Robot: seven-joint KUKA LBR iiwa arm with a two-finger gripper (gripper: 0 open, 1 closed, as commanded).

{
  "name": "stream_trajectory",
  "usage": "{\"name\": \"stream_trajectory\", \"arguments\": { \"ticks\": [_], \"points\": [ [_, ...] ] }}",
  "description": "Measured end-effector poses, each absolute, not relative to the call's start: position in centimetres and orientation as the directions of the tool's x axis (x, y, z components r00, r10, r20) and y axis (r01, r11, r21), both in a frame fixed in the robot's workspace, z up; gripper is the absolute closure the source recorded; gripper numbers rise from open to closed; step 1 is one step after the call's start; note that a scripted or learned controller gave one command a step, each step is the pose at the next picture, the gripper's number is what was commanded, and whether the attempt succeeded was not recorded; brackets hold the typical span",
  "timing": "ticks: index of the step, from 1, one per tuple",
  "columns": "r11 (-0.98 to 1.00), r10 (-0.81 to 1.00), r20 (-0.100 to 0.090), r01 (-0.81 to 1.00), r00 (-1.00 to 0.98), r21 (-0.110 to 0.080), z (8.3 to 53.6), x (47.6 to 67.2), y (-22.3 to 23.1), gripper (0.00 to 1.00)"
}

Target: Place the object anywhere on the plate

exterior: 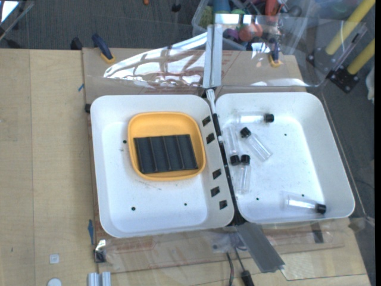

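5 clear vials (252,143) lie in right bin (309,109). Pincer state: cannot tell. Pick isolated 5 o'clock vial (303,204); carry toward 9 o'clock, lower onto yellow plate (165,121).

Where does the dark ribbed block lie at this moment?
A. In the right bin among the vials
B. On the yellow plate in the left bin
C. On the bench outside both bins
B: the dark ribbed block rests on the yellow plate inside the left bin, while the clear vials lie in the right bin.
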State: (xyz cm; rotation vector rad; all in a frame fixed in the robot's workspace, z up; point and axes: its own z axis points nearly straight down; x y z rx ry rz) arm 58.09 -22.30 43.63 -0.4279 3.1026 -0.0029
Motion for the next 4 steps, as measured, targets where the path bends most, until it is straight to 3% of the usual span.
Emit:
{"name": "stream_trajectory", "arguments": {
  "ticks": [1, 2, 3, 4],
  "points": [
    [0.786, -0.618, -0.004, -0.618, -0.786, -0.001, 38.4, 52.1, -22.4, 1.0],
    [0.609, -0.793, -0.006, -0.793, -0.609, -0.007, 43.6, 52.4, -22.3, 1.0],
    [0.464, -0.886, -0.004, -0.886, -0.464, -0.001, 43.6, 49.4, -22.2, 1.0],
    [0.23, -0.973, -0.004, -0.973, -0.23, 0.0, 43.5, 48.1, -22.3, 1.0]
  ]
}}
